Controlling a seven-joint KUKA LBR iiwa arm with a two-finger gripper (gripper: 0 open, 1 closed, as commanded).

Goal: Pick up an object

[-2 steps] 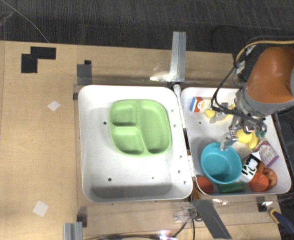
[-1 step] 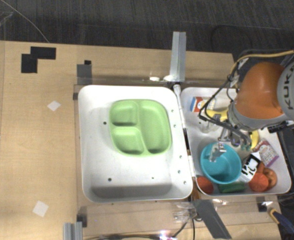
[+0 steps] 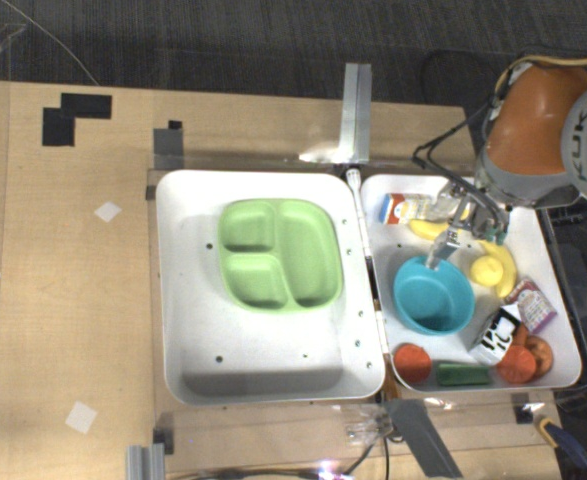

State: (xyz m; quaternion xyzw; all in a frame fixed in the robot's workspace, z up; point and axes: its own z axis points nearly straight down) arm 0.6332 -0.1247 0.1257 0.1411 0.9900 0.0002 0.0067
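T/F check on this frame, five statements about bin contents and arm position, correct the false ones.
1. The green divided tray lies in the left bin. True.
2. The blue bowl sits in the left bin. False: it is in the right bin.
3. The gripper is above the right bin, near the bowl's far rim. True.
4. The yellow duck lies on the green tray. False: it is in the right bin, beside the blue bowl.
5. A banana lies in the right bin, on the far side of the bowl. True.
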